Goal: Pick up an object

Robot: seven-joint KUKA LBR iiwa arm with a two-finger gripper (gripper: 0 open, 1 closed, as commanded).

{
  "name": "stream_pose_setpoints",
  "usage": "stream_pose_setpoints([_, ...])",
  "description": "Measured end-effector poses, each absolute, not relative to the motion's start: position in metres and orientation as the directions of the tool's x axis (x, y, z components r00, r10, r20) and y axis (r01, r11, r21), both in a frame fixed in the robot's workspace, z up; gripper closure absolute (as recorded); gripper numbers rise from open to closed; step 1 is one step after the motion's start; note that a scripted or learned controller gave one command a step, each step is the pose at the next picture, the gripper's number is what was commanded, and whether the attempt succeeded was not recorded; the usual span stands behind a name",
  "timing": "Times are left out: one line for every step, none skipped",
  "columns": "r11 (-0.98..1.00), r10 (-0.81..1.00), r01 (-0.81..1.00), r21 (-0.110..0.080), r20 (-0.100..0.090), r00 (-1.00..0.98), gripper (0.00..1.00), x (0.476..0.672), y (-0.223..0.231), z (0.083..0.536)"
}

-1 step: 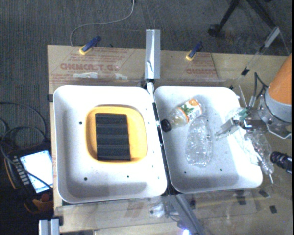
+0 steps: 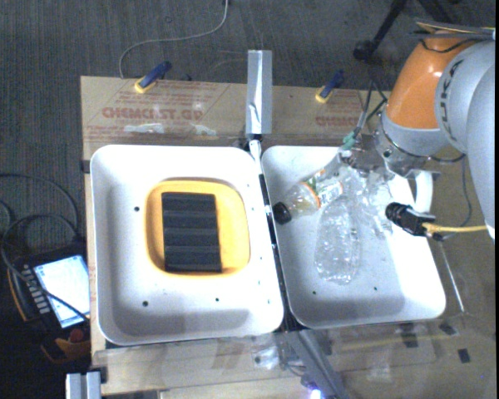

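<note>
Over the right bin (image 2: 416, 302), the arm (image 2: 449, 81) leans in from the right, wrist low above the bin's back half. Gripper (image 2: 362, 163) sits right at the top of the clear plastic; whether the claw is open or closed, can't tell, glare and transparent stuff mask it.

Task things: a small plastic bottle (image 2: 312, 194) with dark cap and orange-green label, lying tilted, cap toward the divider. Just beside it, touching or overlapping, a larger crumpled clear bottle (image 2: 341, 239) running down toward mid-bin. Nothing visibly clamped.

Handling guess: both look empty, so light. Clear one is thin, soft, will buckle and slip under a pinch; poor hold on its belly. Small bottle looks stiffer, round, may roll; best bet is across its body near the label, or the neck.

Left bin (image 2: 108, 306) holds a yellow tray (image 2: 154, 223) with a black ridged block (image 2: 190, 231) inside. Black connector with yellow cable (image 2: 407, 217) hangs over the right bin.
</note>
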State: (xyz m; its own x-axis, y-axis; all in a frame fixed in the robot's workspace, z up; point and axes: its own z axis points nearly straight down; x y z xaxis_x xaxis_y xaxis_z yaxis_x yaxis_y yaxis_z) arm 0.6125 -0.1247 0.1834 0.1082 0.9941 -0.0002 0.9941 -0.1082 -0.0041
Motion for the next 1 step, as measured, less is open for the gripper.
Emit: stream_pose_setpoints([-0.048,0.999,0.999,0.000,-0.004,0.048,0.00,0.6471,-0.1189,0.0942])
